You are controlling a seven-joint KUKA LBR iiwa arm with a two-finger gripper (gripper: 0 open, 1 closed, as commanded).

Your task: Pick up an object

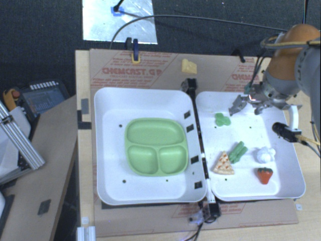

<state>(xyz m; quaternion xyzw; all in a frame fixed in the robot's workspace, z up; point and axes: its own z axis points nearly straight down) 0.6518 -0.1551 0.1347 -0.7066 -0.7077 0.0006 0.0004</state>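
The right bin (286, 187) holds several small toy foods: a green leafy piece (222, 119) near its back left, a green bean-like piece (237, 151), a pizza slice (223, 164), a white piece (264, 155) and a red strawberry (265, 174). My gripper (247, 104) hangs over the back of this bin, up and to the right of the green leafy piece. Its two fingers are spread apart with nothing between them.
The left bin (108, 134) holds a green compartment plate (155, 146). A black divider clamp strip (196, 139) runs between the bins. A small yellow piece (189, 66) lies on the cardboard behind the bins. Cables trail along the right bin's right side.
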